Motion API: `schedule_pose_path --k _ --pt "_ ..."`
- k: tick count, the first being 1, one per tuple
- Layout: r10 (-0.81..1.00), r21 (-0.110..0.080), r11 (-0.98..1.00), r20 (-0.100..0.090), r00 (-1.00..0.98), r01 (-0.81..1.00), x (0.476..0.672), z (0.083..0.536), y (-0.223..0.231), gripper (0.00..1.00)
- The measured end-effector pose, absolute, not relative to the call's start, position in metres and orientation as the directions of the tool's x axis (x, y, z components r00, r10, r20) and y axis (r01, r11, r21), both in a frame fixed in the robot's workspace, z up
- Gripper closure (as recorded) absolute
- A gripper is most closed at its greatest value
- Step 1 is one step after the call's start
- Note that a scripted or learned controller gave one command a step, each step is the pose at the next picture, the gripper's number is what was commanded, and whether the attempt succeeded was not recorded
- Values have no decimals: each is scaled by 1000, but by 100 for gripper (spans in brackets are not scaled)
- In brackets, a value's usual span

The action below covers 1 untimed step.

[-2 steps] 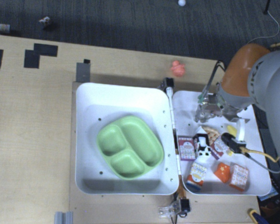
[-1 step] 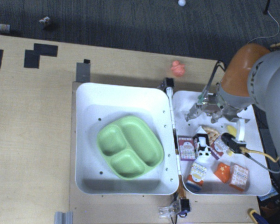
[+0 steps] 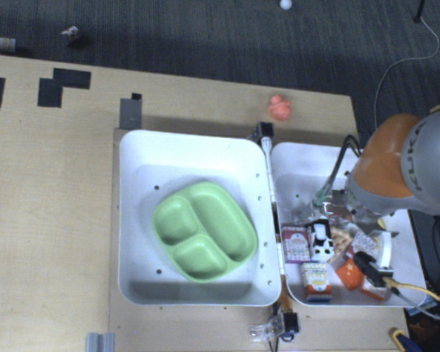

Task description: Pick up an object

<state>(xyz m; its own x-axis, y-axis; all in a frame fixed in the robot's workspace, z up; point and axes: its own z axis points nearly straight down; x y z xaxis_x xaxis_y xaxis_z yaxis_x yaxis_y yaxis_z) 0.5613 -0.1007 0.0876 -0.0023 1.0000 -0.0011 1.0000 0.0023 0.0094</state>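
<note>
On the pale wooden worktop (image 3: 46, 220) two shallow white bins sit side by side, touching along their inner rims. The left bin (image 3: 129, 203) holds a single thing: a light green divided plate (image 3: 204, 230) with three compartments, lying flat near the bin's middle. Beyond the bins, on the worktop near its far edge, lies a small pink lump (image 3: 280, 107). The right bin (image 3: 295, 169) holds a loose cluster of small items toward its near half: a small card or packet with a pink-and-white printed face (image 3: 295, 244), just beside it a small black-and-white item (image 3: 319, 241), nearer the front rim a little box with an orange lower end (image 3: 316, 280), and to the right an orange-red rounded object (image 3: 350, 276). These are the candidates for picking up, and all rest in the bin. The printing on the packet and box is too small to read. The grey arm with its orange band (image 3: 384, 159) reaches in from the right and hangs over the right bin, covering part of the cluster. The pincer (image 3: 335, 216) sits low above the items, but its tips are lost among cables and clutter, so whether it is spread or pressed together cannot be told.
</note>
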Motion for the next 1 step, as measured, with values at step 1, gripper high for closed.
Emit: schedule_pose_path --k 1 --pt "1000 16 4 -1 -4 1000 564 99 -100 100"
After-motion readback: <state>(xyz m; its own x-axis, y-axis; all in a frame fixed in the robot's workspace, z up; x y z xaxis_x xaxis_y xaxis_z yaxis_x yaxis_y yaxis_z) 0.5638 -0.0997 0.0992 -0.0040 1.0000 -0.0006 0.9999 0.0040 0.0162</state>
